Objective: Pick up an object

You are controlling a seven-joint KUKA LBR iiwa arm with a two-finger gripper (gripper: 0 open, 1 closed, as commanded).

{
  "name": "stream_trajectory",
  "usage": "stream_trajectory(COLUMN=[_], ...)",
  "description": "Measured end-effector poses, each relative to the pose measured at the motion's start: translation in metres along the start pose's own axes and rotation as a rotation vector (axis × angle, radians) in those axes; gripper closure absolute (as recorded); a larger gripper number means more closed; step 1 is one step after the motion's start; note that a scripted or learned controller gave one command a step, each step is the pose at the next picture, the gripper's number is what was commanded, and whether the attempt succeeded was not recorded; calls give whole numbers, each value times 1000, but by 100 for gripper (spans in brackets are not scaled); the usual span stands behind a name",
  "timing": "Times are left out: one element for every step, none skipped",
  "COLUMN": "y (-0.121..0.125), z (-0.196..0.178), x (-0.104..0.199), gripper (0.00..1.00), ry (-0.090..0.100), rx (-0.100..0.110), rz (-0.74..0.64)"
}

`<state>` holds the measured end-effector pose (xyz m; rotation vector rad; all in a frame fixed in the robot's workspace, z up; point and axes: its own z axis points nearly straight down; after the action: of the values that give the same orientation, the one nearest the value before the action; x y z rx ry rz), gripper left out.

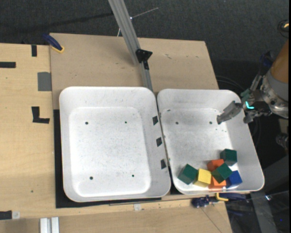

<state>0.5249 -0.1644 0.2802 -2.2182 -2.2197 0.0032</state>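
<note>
**A:** Blocks (212,172) sit bunched in the right bin (194,130), down at its 5 o'clock corner. Green ones, a yellow, an orange, a blue, all touching or overlapping. My guess is they slid there because the floor dishes toward the wall.

**B:** Any isolated one?

**A:** Green block (187,173) at the cluster's 9 o'clock edge is the most exposed: open floor on its outer side, yellow block (203,176) pressed against the other. Second green (229,155) sits at 1 o'clock of the pile, close to the bin wall.

**B:** Gripper?

**A:** Gripper (227,113) hangs over the bin's 2 o'clock rim, well apart from the pile, nothing in it. Claw state: cannot tell, one dark blurred shape at this angle. Arm reaches in from 3 o'clock, so it's parked near its entry side.

**B:** Left bin?

**A:** Left bin (106,140) is bare white floor. Task not started; pick still ahead. Risk: wall clearance and crowded neighbours.
</note>
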Motion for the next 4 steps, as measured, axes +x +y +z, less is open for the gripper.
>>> stream_trajectory(y=[1, 0, -5, -7], z=[-1, 63, 126, 169], x=[0, 2, 8, 9], gripper=[0, 0, 0, 0], ry=[-1, 0, 1, 0], rx=[-3, 4, 5, 3], rz=[-1, 0, 0, 0])
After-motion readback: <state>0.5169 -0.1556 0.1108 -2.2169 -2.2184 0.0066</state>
